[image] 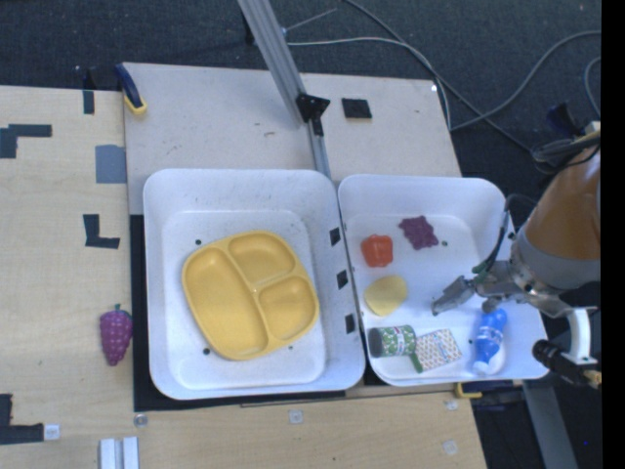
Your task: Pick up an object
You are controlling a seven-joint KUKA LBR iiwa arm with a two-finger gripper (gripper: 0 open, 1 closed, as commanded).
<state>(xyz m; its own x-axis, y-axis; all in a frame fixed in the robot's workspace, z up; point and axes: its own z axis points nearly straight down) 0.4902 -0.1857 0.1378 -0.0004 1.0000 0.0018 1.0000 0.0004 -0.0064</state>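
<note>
- My gripper (459, 294) is hanging over the right bin (469, 189), with my two fingers (447, 301) spread apart and closing on nothing
- My fingertips are pointing toward the yellow lemon-like piece (387, 294), which is lying just to their left, apart from them
- Right beside my wrist, the small blue-and-white bottle (488, 338) is lying near the bin's right wall, just below my fingers
- Next to the bottle, a patterned packet (437, 349) is resting along the bin's near edge, touching a small green can (392, 340) lying on its side
- Above the yellow piece, an orange-red round object (377, 250) is sitting near the bin's left wall
- Farther up, a purple lumpy object (418, 231) is lying toward the bin's far side
- In the left bin (166, 198), a yellow divided plate (251, 292) with three compartments is sitting tilted
- Out on the wooden bench (49, 262), well apart from both bins, a purple grape bunch (115, 333) is lying alone
- At the far corner of the grey board, a blue and yellow clamp (130, 88) is gripping the edge
</note>
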